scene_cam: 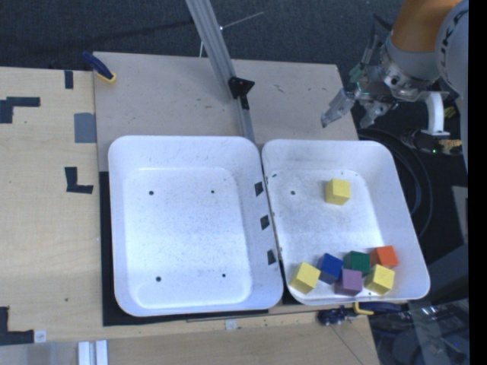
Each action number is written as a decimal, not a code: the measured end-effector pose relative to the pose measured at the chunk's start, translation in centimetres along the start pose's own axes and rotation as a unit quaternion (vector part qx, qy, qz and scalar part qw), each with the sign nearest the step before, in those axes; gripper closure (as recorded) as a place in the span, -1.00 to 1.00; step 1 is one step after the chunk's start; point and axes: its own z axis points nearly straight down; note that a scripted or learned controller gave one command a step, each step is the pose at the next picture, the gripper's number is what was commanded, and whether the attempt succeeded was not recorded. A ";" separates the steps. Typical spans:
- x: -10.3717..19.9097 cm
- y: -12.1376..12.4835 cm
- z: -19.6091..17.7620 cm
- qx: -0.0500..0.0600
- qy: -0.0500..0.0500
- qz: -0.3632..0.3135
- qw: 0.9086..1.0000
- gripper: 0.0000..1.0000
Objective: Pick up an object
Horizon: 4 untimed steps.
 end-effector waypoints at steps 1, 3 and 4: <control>0.0 0.0 0.0 0.000 0.000 0.000 1.000 -1.00; 0.8 -0.9 11.2 0.003 0.000 0.000 1.000 -1.00; 0.1 -0.9 16.0 0.003 0.000 0.001 1.000 -1.00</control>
